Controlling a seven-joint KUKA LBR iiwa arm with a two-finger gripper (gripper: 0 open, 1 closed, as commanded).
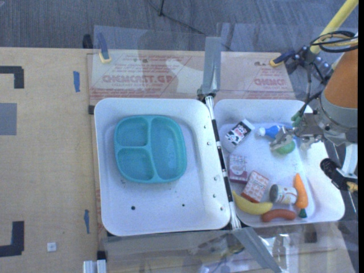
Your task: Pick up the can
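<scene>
The can is small and pale with a dark end. It lies on its side near the front of the right bin, between a red box and a carrot. My gripper hangs over the back half of that bin, right above a green object. It is well behind the can and apart from it. The grey arm with its orange band reaches in from the right.
The right bin also holds a banana, a sausage, a pink packet, a small black-and-white carton and a blue bottle. A teal divided plate sits in the left bin.
</scene>
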